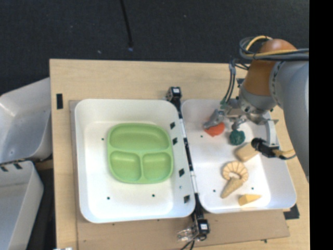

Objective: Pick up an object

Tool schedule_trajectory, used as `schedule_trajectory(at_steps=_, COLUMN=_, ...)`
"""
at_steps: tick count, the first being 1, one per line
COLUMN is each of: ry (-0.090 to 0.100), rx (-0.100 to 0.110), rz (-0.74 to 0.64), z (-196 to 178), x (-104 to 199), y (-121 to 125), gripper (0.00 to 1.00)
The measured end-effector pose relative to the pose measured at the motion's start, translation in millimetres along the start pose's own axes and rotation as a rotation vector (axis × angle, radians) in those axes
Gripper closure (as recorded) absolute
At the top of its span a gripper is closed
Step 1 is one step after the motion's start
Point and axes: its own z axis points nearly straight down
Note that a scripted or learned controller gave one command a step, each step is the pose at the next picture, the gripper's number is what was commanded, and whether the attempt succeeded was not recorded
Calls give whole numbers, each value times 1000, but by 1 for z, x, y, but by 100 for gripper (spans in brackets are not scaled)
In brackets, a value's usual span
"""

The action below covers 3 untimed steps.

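Note:
My gripper [225, 122] hangs low over the back of the right bin [278, 184], and its two fingers stand spread, so it is open. A small red object [215, 130] lies just below the left finger [213, 121], touching or nearly touching it. A dark green round object [237, 137] sits under the right finger. Nothing is held between the fingers. Nearer the front lie a tan block [245, 153], a beige ridged pastry shape [235, 171] with a cone-like tail [228, 189], and a yellow wedge [250, 198].
The left bin [88, 191] holds a green divided plate [139, 152]. A rail with black clips [184, 155] separates the two bins. The arm's grey body and orange band [273, 48] loom over the right bin's back right corner.

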Motion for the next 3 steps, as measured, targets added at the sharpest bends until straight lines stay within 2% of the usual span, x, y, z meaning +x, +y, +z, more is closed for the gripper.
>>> schedule_trajectory(at_steps=1, ry=-4, rx=-18, rz=-3, z=-18, x=-1, y=6, gripper=100)
schedule_trajectory(at_steps=2, ry=0, rx=2, rz=-1, z=-82, x=-4, y=9, gripper=100)
schedule_trajectory(at_steps=3, ry=1, rx=6, rz=-2, z=-115, x=-5, y=10, gripper=100)
